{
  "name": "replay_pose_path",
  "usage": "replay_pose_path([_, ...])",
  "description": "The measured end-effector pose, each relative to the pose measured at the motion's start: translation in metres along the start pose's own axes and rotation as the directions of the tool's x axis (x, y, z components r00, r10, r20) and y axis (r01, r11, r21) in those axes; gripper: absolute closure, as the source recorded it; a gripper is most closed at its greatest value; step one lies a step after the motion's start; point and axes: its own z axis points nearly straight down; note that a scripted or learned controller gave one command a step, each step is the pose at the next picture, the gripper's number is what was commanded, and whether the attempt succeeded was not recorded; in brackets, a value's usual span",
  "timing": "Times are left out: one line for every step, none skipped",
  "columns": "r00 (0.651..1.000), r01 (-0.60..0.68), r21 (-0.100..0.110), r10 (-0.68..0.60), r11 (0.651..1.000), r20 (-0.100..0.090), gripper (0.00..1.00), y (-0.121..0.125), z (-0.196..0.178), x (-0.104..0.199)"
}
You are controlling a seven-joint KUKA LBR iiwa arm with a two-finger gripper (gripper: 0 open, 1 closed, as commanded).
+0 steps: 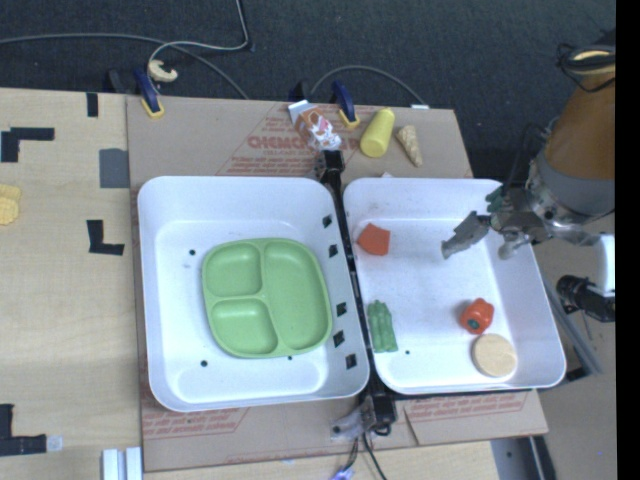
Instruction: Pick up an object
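My jaws (487,236) hang spread and hold nothing, above the right shallow white bin (520,298). Under them in this bin lie a small orange block (373,239), a red round pepper toy (477,315), a tan flat disc (494,355) and a green ridged piece (382,327). The left bin (165,298) carries a green divided plastic plate (266,296).
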Motion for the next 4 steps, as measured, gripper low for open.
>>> replay_pose_path([1.0,-0.003,0.002,0.003,1.0,0.001,0.0,-0.017,0.064,-0.08])
replay_pose_path([1.0,-0.001,-0.003,0.001,1.0,0.0,0.0,-0.051,0.17,-0.065])
replay_pose_path([1.0,-0.001,-0.006,0.001,1.0,0.003,1.0,-0.05,0.16,-0.065])
replay_pose_path([1.0,0.001,-0.01,-0.001,1.0,0.001,1.0,0.042,0.168,-0.017])
